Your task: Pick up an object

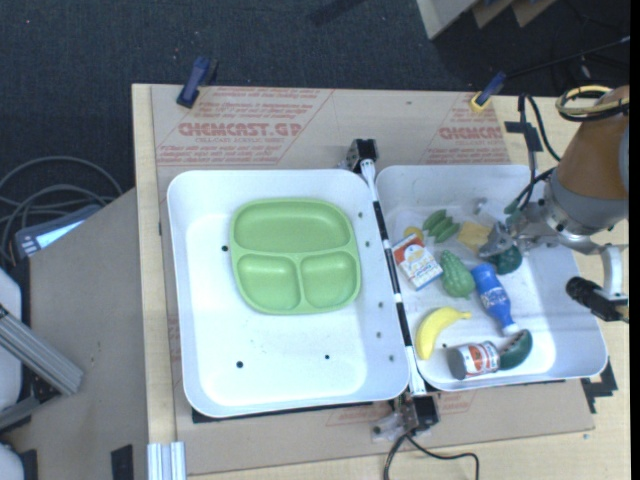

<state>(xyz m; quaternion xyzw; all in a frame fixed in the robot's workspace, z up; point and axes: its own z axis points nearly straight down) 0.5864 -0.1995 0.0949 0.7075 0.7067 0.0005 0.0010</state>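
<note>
While my arm reaches in from the right, my pincer [508, 236] sits low in the right bin [570, 358], near its upper middle, and I cannot tell what state it is in: the metal parts there blur into the clutter.

Just under and beside it lies a small dark teal thing [507, 261], touching or nearly touching the tip; whether I have any hold on it I cannot say. A yellow piece [472, 234] lies just to the left.

What I judge the likeliest target is the blue bottle [494, 300]. It lies just below the pincer, toward the near edge of the bin, with its long axis slanting from upper left to lower right and its white cap at the lower end. So the coming move turns on a short shift toward the near edge, with the closing line set across that slanted axis, not along it.

Crowding matters. A green pepper [457, 274] lies right against the bottle's left side, and a carton [416, 261] is beyond that. A banana [436, 327] and a can [474, 359] lie nearer the front, the can beside a dark green piece [516, 349].

Over in the left bin [200, 268] rests a green tray [296, 254], well apart from my reach.
</note>
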